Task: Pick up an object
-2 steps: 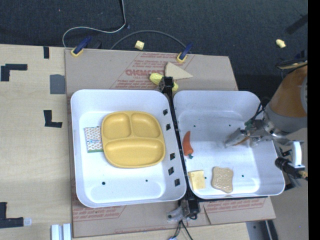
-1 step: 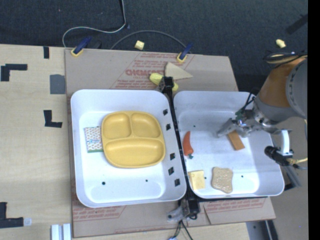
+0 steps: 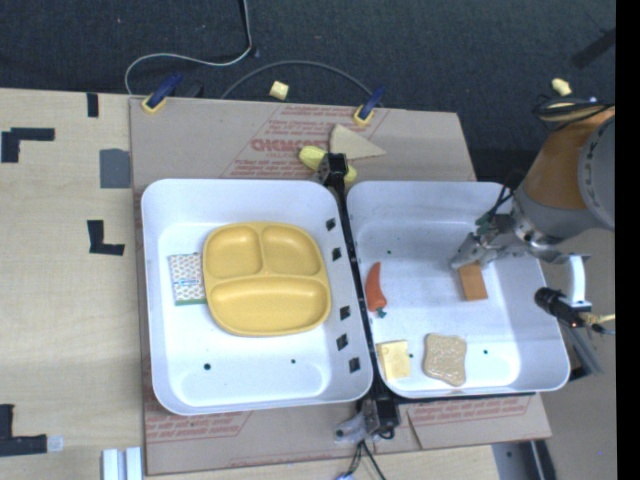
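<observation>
My gripper (image 3: 476,254) hangs low over the right bin (image 3: 500,200), near its right side, with the grey and orange arm (image 3: 560,183) coming in from the right. A small brown block (image 3: 473,285) lies on the bin floor just in front of the gripper tip, touching it or very nearly. Whether the block is gripped cannot be made out. An orange carrot-like piece (image 3: 375,288) lies by the bin's left wall. A yellow square piece (image 3: 393,360) and a tan bread slice (image 3: 445,358) lie near the front wall.
The left bin (image 3: 175,368) holds a yellow divided plate (image 3: 268,278) and a small patterned card (image 3: 186,277) at its left. A black divider with clips (image 3: 345,268) runs between the bins. Cables and clamps lie behind the bins on the cardboard (image 3: 290,133).
</observation>
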Motion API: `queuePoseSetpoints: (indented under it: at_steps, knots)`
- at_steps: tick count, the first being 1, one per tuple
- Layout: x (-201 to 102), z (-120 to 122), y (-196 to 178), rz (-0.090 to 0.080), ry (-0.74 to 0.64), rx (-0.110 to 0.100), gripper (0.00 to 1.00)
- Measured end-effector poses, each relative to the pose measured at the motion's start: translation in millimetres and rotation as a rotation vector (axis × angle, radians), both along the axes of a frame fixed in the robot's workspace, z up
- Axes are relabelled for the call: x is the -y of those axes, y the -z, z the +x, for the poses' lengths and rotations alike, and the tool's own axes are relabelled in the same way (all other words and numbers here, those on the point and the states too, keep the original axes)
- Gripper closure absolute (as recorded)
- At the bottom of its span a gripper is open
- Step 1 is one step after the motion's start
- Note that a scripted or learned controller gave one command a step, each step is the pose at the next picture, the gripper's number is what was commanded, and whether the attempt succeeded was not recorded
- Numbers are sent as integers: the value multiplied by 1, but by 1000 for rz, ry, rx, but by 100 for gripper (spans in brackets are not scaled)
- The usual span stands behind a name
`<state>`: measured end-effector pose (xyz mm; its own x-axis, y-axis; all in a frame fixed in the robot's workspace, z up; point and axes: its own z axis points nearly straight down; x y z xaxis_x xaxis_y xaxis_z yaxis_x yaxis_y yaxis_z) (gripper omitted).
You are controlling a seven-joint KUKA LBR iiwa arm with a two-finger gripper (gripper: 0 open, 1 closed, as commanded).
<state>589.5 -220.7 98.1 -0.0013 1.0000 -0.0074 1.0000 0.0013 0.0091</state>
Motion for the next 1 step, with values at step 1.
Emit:
queuePoseSetpoints:
  at_steps: [1]
  knots:
    - [-77, 22, 12, 4, -5, -5, 100]
